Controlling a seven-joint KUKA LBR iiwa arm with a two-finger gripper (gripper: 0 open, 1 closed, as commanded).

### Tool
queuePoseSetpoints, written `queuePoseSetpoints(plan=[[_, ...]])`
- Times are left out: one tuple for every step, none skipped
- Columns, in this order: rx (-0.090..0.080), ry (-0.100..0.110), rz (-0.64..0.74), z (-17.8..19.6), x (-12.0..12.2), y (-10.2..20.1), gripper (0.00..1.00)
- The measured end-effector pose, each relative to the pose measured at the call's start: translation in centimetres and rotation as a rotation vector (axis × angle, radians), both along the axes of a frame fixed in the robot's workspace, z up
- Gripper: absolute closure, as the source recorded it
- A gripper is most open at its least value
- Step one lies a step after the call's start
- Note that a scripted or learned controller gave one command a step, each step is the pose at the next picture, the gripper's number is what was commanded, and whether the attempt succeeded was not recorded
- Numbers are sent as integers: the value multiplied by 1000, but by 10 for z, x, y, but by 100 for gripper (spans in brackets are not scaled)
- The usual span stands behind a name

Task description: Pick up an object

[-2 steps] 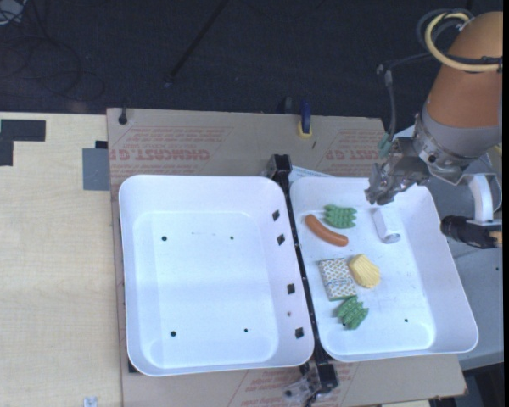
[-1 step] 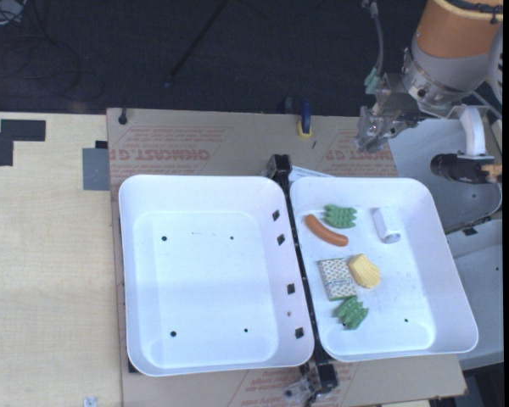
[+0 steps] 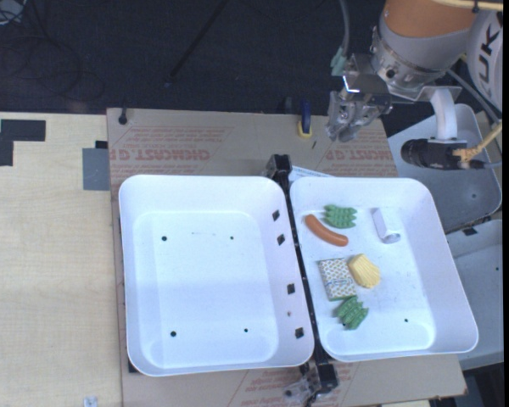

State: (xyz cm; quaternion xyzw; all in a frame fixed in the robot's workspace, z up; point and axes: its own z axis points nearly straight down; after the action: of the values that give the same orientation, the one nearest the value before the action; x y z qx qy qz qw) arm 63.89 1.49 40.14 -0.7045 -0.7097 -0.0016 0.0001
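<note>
The right bin (image 3: 441,312) holds several small items: an orange-red sausage (image 3: 326,230), a green leafy piece (image 3: 340,216), a grey cylinder (image 3: 385,225), a yellow corn piece (image 3: 364,270), a pale speckled block (image 3: 336,278) and a second green piece (image 3: 351,313). My gripper (image 3: 348,124) hangs high above the bench, beyond the far rim of the right bin, well apart from all the items. Nothing is seen between its fingers.
The left bin (image 3: 144,270) lies beside the right one, joined by a black clip strip (image 3: 288,253). Both rest on a cardboard sheet (image 3: 195,147). A small yellow and blue clamp (image 3: 305,124) stands at the back near the gripper.
</note>
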Motion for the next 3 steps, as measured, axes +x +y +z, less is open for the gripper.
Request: queuePoseSetpoints(plan=[[-1, 4, -1, -2, 5, 58, 100], [0, 2, 1, 37, 5, 135, 100], [3, -5, 3, 143, -21, 219, 100]])
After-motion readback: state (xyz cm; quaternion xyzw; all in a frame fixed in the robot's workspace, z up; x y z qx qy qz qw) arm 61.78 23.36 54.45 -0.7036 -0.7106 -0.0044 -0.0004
